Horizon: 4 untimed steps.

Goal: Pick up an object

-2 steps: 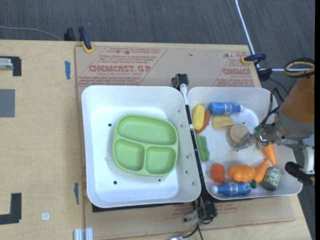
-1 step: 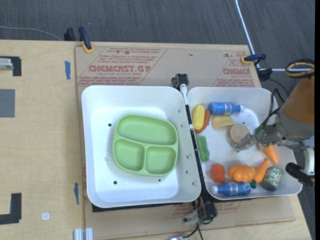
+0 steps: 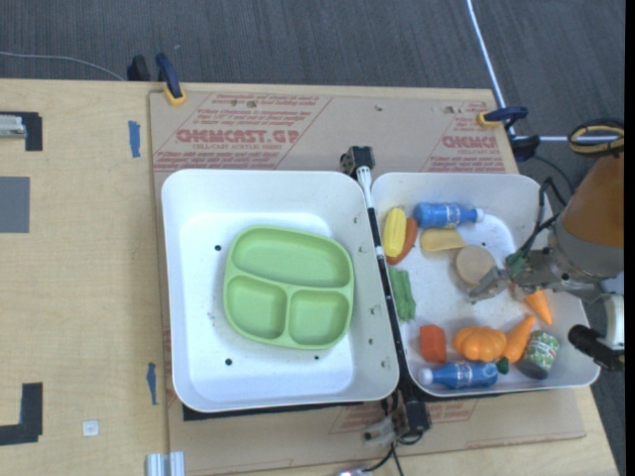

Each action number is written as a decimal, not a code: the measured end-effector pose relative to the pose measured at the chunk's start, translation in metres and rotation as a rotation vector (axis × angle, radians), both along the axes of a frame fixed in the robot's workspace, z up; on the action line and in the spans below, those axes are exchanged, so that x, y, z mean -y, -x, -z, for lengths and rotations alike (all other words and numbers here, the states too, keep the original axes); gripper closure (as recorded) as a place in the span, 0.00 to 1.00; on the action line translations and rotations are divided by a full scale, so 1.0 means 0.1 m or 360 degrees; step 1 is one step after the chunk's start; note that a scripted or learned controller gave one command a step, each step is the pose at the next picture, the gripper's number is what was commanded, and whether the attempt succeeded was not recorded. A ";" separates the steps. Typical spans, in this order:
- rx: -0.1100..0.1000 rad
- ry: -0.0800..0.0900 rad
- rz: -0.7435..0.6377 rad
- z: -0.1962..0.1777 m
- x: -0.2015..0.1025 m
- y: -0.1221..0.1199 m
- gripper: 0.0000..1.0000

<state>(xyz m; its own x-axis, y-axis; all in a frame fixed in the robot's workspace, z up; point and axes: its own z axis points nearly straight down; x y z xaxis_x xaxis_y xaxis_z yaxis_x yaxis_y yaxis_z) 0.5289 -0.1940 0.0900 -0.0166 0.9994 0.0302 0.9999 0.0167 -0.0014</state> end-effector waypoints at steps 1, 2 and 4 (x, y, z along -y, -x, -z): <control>-0.0002 -0.0003 -0.0001 0.00 0.03 0.09 0.00; 0.0028 0.0050 0.0020 0.00 0.04 0.44 0.00; 0.0010 0.0011 0.0004 0.00 0.07 -0.47 0.00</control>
